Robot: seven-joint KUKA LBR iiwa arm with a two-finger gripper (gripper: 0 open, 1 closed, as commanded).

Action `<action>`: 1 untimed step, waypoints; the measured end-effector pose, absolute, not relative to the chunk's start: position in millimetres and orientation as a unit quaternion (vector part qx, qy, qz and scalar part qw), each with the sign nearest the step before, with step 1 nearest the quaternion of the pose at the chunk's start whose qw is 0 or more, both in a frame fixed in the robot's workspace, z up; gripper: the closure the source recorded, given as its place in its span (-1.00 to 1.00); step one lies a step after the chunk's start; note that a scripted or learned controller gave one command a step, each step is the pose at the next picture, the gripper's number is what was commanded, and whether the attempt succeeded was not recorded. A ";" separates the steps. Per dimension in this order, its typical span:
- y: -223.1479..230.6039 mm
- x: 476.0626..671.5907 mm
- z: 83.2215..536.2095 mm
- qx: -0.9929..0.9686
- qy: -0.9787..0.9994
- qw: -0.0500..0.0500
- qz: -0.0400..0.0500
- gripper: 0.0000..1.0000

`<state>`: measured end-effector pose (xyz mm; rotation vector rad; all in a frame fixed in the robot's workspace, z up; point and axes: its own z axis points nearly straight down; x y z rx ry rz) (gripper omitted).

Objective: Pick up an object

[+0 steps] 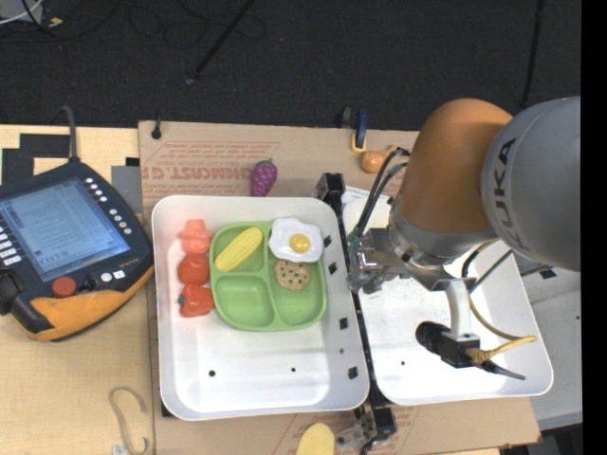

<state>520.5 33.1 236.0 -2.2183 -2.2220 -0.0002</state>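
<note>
fixed overhead camera, slanted down, both bins [190,387]

On your left, a teach pendant [66,240] with a lit screen and an orange-and-black body lies on the wooden bench [57,387]. Behind it you see a cardboard sheet [209,164] with red print. A small purple item [264,176], possibly a toy grape bunch, sits on that sheet. Further right, you find a blue clamp [359,129] at the sheet's far edge, with a small orange item [373,159] just beside it. At the near edge, there is a yellow rounded item [316,438], and a metal hook [128,415] lies at lower left.
</note>
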 end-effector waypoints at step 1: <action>29.8 518.6 236.8 -0.707 -0.708 0.001 0.001 1.00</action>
